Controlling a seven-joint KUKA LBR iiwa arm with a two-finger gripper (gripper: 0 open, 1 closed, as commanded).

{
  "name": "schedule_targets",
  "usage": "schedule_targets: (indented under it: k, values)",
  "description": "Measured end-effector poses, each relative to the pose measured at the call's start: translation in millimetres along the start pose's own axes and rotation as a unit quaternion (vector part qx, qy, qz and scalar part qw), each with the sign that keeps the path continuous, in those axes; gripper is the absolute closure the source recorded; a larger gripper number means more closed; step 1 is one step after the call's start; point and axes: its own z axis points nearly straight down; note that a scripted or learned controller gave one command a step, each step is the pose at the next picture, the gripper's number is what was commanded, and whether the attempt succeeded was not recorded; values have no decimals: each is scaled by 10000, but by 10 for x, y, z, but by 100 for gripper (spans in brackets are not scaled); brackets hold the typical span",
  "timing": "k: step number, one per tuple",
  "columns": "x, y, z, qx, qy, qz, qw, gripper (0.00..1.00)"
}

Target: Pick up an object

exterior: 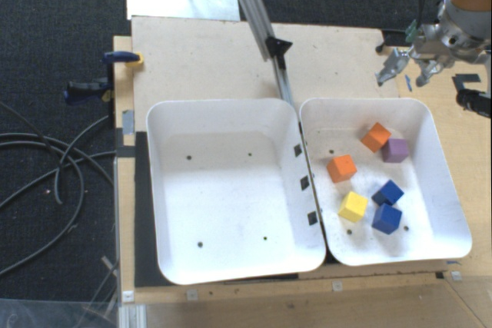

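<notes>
1. We see the gripper [410, 71] above the far rim of the right bin [442, 165], with its two fingers apart and nothing between them.
2. From the gripper, the blocks lie toward 6 o'clock, inside the right bin.
3. The nearest are the orange cube [376, 137] and the purple cube [396, 150], which touch each other.
4. We judge that the arm must go down and toward us.

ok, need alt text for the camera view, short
The robot's hand hangs open above the bench past the far rim of the right bin, holding nothing. That bin holds six small cubes: two orange, one purple, one yellow, two blue. The left bin sits beside it.
</notes>
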Motion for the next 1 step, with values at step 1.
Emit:
schedule_targets:
  k: [1]
  values:
    - [-332,-302,1546,37,10,27,10000,0]
